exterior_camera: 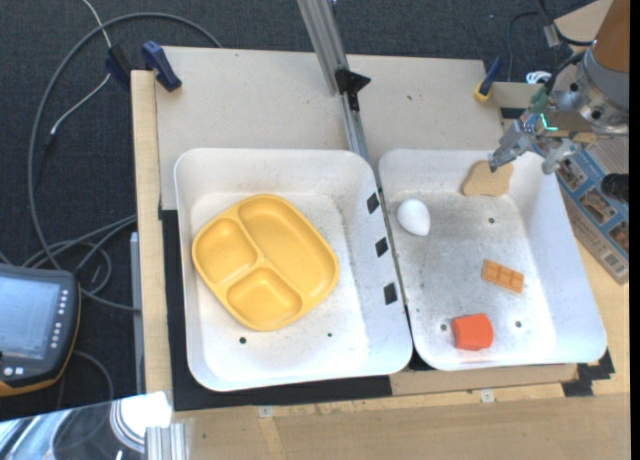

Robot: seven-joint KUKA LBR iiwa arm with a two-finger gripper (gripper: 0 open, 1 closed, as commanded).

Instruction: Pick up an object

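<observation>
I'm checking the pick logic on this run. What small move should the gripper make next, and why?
Probably a short descent onto the tan piece. The gripper sits at the right bin's far rim, beside that piece, with nothing seen between its fingers. The white egg, orange block and wafer lie farther off.

Just beside the grey gripper [528, 143], a tan block [487, 180] lay against the white bin [560, 278], whose floor was speckled grey. Further from the gripper sat a white egg [413, 216], an orange-brown ridged bar [502, 275] and an orange-red cube [472, 332]. Far across from it, a yellow 3-compartment tray [264, 261] filled the second white bin [200, 348].
</observation>
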